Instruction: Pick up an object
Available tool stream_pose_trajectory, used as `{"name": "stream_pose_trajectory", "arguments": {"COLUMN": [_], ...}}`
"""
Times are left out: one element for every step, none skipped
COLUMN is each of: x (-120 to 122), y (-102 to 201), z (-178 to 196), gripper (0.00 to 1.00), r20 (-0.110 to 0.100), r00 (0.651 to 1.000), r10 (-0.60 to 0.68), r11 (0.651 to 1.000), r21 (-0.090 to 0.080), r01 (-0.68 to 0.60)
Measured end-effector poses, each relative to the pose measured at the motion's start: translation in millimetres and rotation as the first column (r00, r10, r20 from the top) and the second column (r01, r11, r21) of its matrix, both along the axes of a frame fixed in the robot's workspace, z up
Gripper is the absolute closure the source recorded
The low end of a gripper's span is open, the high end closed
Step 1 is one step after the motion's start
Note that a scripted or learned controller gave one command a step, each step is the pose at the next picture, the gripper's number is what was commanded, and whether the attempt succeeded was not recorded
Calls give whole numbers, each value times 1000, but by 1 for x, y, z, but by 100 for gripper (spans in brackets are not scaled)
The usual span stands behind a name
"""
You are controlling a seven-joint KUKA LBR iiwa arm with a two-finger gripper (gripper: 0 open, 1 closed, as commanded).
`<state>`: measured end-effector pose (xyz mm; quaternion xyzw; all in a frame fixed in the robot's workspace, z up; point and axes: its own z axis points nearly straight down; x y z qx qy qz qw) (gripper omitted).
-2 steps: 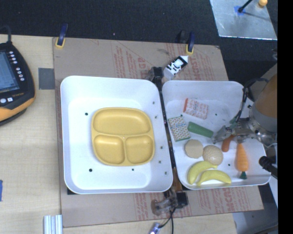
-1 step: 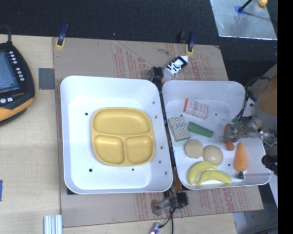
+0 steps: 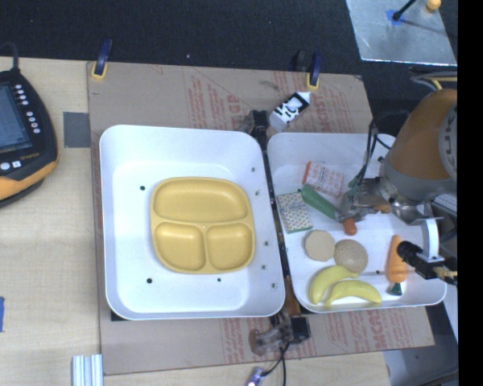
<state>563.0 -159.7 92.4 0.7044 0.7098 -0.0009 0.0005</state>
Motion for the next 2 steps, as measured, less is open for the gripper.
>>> {"name": "stream_pose_trajectory", "arguments": {"x": [22,34], "y": [49,131], "z": [-1,100], "gripper": [100,100], "r20": [-2,-1], "r00": [1000,1000], "r10": [0,-3], "r11": [1000,1000], "r21": [0,4], "r01": [0,3]}}
